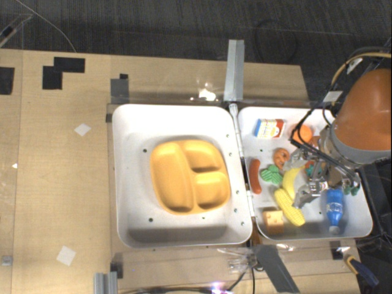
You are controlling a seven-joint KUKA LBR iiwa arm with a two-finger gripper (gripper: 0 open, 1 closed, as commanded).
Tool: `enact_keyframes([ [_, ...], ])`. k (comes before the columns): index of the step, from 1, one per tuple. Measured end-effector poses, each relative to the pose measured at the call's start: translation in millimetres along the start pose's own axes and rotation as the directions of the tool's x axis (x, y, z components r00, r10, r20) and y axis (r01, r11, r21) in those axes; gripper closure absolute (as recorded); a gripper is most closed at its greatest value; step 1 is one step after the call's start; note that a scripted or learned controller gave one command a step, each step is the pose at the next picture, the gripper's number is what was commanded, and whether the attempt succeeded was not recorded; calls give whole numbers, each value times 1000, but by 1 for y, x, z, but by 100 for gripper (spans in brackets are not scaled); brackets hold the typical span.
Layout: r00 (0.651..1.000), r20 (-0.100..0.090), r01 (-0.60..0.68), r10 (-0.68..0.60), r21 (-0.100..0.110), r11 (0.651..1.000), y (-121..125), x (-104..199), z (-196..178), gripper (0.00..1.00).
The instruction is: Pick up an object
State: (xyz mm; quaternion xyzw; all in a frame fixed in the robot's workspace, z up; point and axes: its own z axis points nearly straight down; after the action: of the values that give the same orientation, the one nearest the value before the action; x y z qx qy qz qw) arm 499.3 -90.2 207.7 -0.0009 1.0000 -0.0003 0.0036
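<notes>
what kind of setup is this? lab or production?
Most likely a robot-learning lab bench: toy food, such as a corn cob and a blue bottle, in the right bin, a yellow divided tray, loose cabling around the arm.

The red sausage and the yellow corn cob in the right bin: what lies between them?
In the camera view, a green toy vegetable lies between the red sausage and the yellow corn cob.

We see a wooden table [55, 182] bearing two white bins. The left bin [131, 164] holds a yellow divided tray [188, 175]. In the right bin [361, 216] the gripper [308, 193] hangs just beside a banana [291, 179] and a corn cob [288, 206], with a blue bottle [334, 209], a red sausage [255, 176] and a small carton [269, 128] nearby.
</notes>
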Motion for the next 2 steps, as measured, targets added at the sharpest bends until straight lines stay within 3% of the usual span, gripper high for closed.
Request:
enact_keyframes([
  [1,983,-5,-184,184,0,983,-17,-4,86,0],
  [2,944,8,-330,330,-2,944,-16,-64,118,0],
])
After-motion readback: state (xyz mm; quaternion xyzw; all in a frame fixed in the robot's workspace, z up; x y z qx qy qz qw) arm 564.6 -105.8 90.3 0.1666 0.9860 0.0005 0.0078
